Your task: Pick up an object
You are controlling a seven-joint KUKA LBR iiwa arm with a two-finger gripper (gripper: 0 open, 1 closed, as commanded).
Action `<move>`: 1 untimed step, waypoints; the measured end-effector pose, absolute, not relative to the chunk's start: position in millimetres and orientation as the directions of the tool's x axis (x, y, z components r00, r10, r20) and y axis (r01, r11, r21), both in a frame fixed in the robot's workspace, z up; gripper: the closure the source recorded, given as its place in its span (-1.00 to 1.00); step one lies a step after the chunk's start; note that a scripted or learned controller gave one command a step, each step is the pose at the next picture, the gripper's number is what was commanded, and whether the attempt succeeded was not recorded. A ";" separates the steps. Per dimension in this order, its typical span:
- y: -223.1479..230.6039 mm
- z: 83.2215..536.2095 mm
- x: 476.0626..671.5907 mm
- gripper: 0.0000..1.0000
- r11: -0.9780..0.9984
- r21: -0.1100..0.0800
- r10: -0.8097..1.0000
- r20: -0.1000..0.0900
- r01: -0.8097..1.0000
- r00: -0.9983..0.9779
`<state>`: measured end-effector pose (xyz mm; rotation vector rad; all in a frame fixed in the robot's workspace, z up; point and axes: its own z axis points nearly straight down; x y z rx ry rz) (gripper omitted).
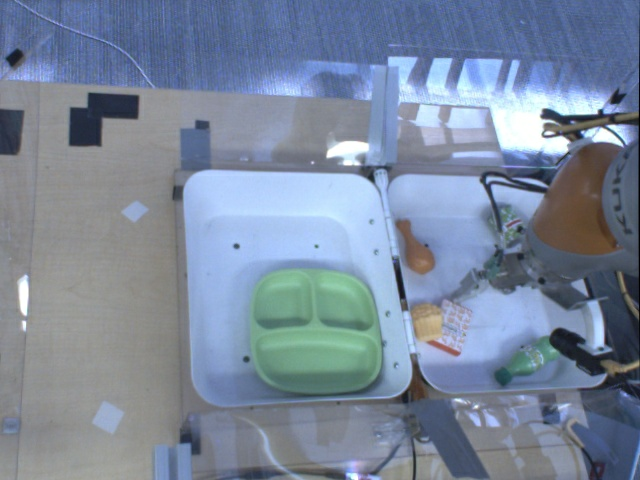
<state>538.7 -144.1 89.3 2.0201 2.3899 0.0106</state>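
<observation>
The right bin holds several small items. An orange-brown drumstick lies near its left wall. Next to each other near the front left lie a yellow block and a red-and-white packet. A green bottle lies on its side at the front right. A small green-and-white item sits at the back right, partly behind a black cable. My gripper hangs low over the middle of this bin, just above and right of the packet, with the orange band of the arm behind it.
The left bin carries a green three-compartment plate in its front half. A clear divider wall rises at the back between the bins. Cables and the arm's body crowd the right bin's right side.
</observation>
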 end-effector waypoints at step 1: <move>-90.9 96.4 533.7 -1.00 0.287 0.004 0.958 -0.001 0.958 -0.287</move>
